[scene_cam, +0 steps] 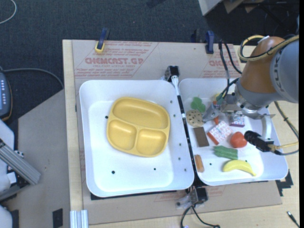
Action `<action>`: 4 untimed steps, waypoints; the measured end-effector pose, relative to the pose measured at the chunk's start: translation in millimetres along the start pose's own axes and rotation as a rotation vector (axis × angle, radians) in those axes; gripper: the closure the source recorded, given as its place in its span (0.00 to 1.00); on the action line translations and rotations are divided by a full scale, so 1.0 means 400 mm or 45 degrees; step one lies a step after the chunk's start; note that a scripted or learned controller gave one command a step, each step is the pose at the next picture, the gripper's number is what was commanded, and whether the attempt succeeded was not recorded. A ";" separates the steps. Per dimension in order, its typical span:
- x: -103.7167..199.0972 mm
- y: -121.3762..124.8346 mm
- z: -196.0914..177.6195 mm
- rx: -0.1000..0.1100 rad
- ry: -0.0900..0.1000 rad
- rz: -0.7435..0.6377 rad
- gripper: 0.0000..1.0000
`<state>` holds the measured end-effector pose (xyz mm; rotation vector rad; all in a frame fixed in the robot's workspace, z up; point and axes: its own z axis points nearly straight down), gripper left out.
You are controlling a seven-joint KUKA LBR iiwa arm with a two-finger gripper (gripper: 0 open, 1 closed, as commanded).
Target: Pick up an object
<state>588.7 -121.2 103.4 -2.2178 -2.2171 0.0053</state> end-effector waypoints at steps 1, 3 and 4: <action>-0.002 0.003 0.042 -0.009 -0.003 0.001 0.00; -0.024 -0.007 -0.109 -0.015 -0.005 0.001 1.00; -0.025 0.022 -0.247 -0.019 -0.005 -0.002 1.00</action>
